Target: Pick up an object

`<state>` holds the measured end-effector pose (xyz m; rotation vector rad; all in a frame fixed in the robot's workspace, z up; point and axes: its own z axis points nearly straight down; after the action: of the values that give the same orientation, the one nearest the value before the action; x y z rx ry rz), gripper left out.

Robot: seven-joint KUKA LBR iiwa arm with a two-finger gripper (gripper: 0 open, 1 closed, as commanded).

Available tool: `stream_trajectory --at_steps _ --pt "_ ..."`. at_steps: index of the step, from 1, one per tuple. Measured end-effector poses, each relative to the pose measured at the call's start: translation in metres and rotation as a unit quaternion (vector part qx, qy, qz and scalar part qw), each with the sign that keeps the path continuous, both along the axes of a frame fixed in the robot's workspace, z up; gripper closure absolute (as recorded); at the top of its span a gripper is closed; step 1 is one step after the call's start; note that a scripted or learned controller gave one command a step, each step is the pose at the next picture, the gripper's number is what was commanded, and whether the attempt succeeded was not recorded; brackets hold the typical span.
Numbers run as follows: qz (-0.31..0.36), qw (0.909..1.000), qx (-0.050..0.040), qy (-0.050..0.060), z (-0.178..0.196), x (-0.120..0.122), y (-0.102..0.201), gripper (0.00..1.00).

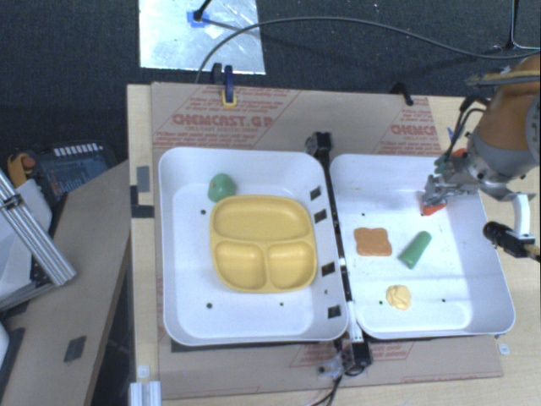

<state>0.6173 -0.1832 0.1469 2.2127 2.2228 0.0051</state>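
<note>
Looks like a robotics lab or a test bench, not a home. Shows a brown board (pixel 279 117) printed with a maker's name, laid on a bench and bearing two white bins (pixel 254 163) side by side. Shows loose black cables (pixel 355 25) running over dark carpet (pixel 68 57), a foil sheet (pixel 200 22) taped down, an aluminium rail (pixel 30 231) at left, and toy food in the bins.

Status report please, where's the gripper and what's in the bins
Gripper over right bin, upper right. Brown piece, green cylinder, yellow lump lying loose below it. Left bin: yellow tray, green ball.
</note>
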Motion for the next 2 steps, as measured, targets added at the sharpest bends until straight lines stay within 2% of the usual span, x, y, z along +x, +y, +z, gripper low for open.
stream_trajectory --at_steps 1,2 --pt "0.001 1.0 -0.0007 -0.001 0.064 0.006 -0.002 1.0" --pt "0.001 1.0 0.0001 0.001 0.075 0.008 -0.003 1.0"
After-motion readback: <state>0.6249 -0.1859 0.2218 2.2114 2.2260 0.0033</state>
